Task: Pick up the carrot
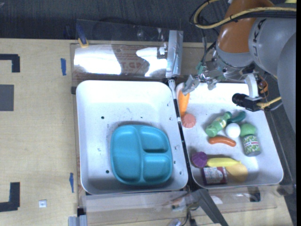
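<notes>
On the tabletop (pixel 33 140) the left bin (pixel 89 102) holds a blue divided plate (pixel 140 154) toward its near edge. Just across the divider, the carrot (pixel 182 102) lies at the far-left corner of the right bin (pixel 273 159), tight against its left wall, with a pink round piece (pixel 188 121) just beside its near end. The tool (pixel 194 82) hangs directly above the carrot's far end; whether its fingers are apart or closed cannot be told, and nothing is seen held. Further right lie a green bottle (pixel 218 124), an orange sausage-like piece (pixel 222 141), a white egg (pixel 233 130) and a green jar (pixel 251 141). Along the near edge sit a purple piece (pixel 199 160), a can (pixel 214 175) and a yellow banana (pixel 228 164).
</notes>
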